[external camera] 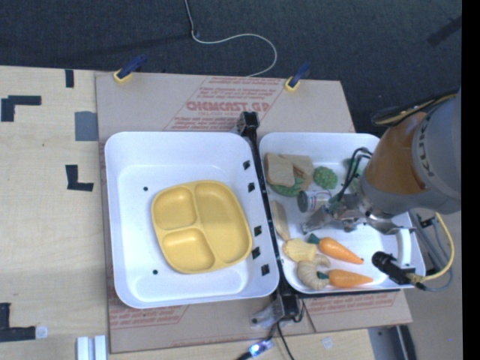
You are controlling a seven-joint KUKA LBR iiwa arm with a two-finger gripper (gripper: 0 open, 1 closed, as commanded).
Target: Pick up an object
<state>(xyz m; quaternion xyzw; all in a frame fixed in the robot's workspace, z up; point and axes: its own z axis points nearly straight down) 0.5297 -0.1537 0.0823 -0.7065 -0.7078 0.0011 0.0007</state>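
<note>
While the arm (409, 163) leans over the right bin (367, 139), the tool (319, 217) sits low near the bin's middle, can't tell its grip. Two carrots (341, 250) lie by the front edge, sandwich (287, 171) at the back-left corner. Yellow plate (201, 225) fills the left bin (120, 201).
</note>
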